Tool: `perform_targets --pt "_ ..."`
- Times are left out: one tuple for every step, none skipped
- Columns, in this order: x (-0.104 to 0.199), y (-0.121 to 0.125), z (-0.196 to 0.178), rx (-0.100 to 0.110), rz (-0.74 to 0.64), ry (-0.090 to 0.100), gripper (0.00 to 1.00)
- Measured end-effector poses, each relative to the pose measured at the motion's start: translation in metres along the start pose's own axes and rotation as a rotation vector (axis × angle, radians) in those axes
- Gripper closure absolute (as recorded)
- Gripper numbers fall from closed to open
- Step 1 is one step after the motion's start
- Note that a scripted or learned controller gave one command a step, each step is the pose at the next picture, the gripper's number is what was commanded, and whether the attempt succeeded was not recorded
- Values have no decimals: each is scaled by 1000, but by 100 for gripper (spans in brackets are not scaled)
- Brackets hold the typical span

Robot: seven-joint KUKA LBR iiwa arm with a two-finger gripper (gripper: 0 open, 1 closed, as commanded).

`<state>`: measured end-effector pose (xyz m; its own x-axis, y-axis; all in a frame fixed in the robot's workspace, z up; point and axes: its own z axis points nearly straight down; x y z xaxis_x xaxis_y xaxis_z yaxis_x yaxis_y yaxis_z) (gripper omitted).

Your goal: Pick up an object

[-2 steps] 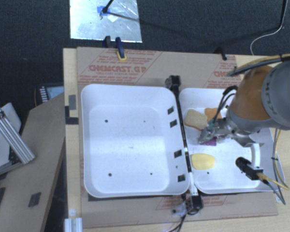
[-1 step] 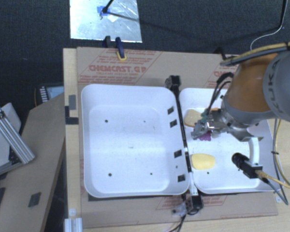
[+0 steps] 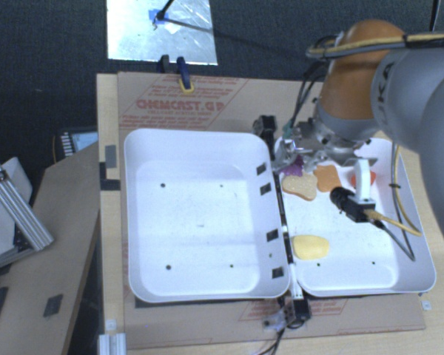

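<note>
Tan and shaped like a slice of toast, the tan slice (image 3: 300, 188) lay flat near the far left corner of the right bin (image 3: 355, 265), close against the wall shared with the left bin (image 3: 200, 228). A purple piece (image 3: 291, 170) sat just beyond it, nearer that corner, and an orange piece (image 3: 328, 177) lay just beside it toward the bin's middle. A yellow lump (image 3: 311, 247) rested well apart from these, along the left wall toward the near edge. The gripper (image 3: 294, 156) hung over the far left corner, above the purple piece, and whether it was spread or closed could not be told from above, nor could anything be seen held in it. The slice looked like a light toy food, probably foam or hollow plastic, stiff enough to keep its shape but thin and low against the floor. It would likely be best taken across its narrow width, pinching the two long edges. The neighbouring pieces and the bin wall left little room, so a nudge could push it aside. The rounded lump seemed the easier, freer target.
</note>
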<state>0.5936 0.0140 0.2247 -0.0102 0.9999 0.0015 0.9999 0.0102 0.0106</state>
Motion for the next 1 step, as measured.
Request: perform_targets --pt "29 -30 -55 6 3 0 100"
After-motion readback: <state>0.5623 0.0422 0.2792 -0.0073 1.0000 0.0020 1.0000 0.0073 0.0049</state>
